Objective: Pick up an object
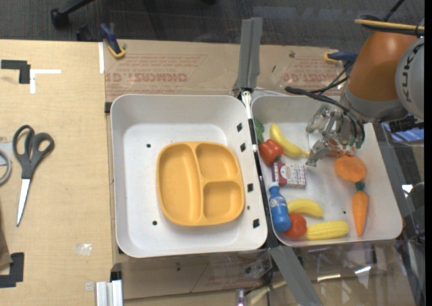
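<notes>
- Orange-banded arm (381, 71) comes in from your 3 o'clock; its gripper (322, 141) hangs over the right bin (386, 183), toward 12 o'clock.
- You can see the fingers spread a little apart, nothing between them.
- Toys lie loose in that bin: a banana (285, 142) at 9 o'clock of the gripper, an orange fruit (350, 169) at 4 o'clock, a carrot (360, 211), corn (327, 230), a blue bottle (278, 208) and a small carton (290, 175).
- Left bin (128, 183) — it holds a yellow divided plate (200, 183).
- Scissors (28, 163) lie on the bench at far 9 o'clock.
</notes>
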Action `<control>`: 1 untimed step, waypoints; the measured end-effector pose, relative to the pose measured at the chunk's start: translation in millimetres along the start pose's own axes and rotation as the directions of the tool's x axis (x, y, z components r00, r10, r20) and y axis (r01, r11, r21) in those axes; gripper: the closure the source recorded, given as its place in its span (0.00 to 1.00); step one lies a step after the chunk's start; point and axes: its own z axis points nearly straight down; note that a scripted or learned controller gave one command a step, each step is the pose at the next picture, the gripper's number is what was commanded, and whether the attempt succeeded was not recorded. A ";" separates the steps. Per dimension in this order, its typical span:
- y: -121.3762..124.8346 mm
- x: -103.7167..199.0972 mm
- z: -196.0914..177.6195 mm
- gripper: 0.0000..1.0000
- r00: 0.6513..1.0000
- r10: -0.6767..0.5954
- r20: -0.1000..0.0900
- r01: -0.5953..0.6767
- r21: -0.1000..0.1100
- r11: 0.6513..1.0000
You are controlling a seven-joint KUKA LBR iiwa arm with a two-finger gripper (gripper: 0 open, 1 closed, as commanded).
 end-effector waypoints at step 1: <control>-21.0 121.3 0.9 0.00 0.994 -0.106 -0.004 0.106 -0.001 0.994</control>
